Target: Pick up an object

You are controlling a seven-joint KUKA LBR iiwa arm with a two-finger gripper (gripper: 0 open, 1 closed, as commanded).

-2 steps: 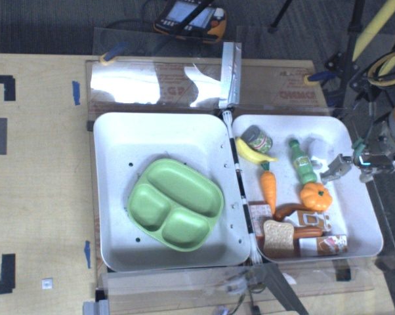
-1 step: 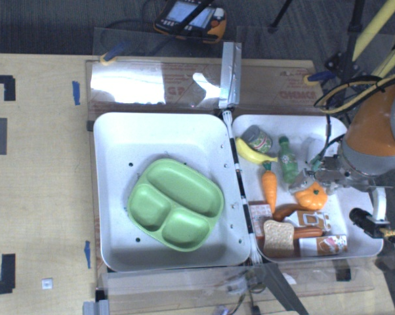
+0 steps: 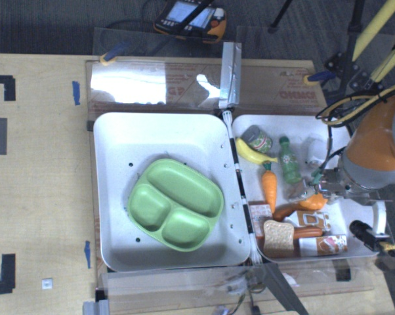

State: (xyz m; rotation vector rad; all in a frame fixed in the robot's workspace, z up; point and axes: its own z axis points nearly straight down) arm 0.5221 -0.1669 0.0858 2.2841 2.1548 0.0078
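Apparently mid-reach: the end effector [image 3: 321, 188] hangs low over the right bin [image 3: 296, 125]; I cannot tell how it is set. Next, a short drop onto something. The carrot [image 3: 269, 188] lies just left of it, long axis running up-down, narrow tip toward the bread [image 3: 279, 236]
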